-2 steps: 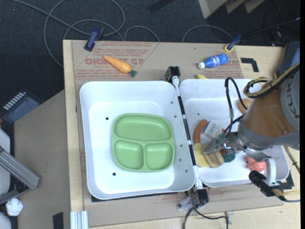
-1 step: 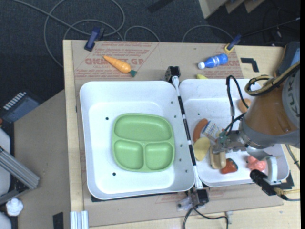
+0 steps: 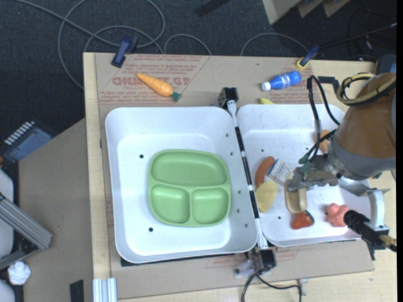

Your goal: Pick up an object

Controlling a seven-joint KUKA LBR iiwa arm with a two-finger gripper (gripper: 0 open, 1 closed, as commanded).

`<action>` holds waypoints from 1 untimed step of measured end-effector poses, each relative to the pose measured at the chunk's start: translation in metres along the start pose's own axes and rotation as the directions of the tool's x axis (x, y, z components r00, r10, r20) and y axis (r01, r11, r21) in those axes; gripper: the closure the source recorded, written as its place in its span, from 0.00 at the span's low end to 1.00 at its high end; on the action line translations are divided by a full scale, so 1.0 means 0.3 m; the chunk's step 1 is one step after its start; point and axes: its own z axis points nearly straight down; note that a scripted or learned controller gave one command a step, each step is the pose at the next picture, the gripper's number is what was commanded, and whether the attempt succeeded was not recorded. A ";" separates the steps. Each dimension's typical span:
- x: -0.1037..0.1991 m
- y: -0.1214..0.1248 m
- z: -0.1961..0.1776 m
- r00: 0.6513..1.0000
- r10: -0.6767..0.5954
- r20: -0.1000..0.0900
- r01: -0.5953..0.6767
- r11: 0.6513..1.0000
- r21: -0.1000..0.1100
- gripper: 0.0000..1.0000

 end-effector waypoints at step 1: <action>0.000 0.000 -0.031 1.000 0.001 0.001 -0.001 1.000 -0.001 1.00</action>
